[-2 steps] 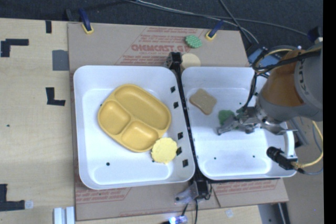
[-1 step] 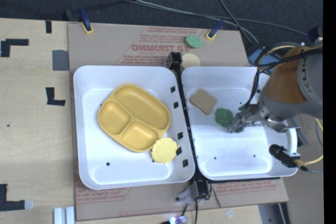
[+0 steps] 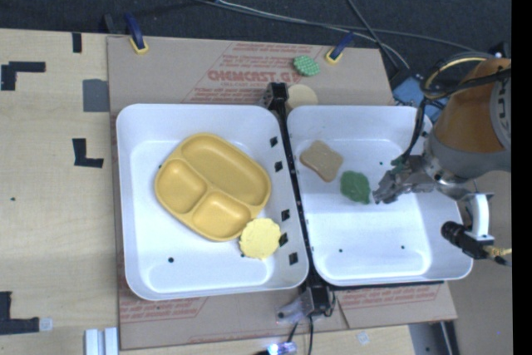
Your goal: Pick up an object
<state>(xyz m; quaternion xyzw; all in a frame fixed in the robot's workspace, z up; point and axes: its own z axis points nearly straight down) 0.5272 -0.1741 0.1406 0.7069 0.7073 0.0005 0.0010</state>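
Note:
In the right bin (image 3: 366, 262) lie a tan bread-shaped piece (image 3: 321, 160) and a small green lumpy piece (image 3: 356, 186). My gripper (image 3: 386, 192) hangs low in that bin, just right of the green piece and very near it. I see nothing held between its fingers. The grey arm with its orange band (image 3: 465, 120) comes in from the right. In the left bin (image 3: 141, 262) rests a yellow divided plate (image 3: 213, 185) with a yellow scalloped disc (image 3: 260, 238) at its lower right corner.
A green waffle-like disc (image 3: 306, 65) and a pale round piece (image 3: 302, 94) lie on the cardboard behind the bins. Black clips line the divider between the bins. Cables cross the dark surface at the back.

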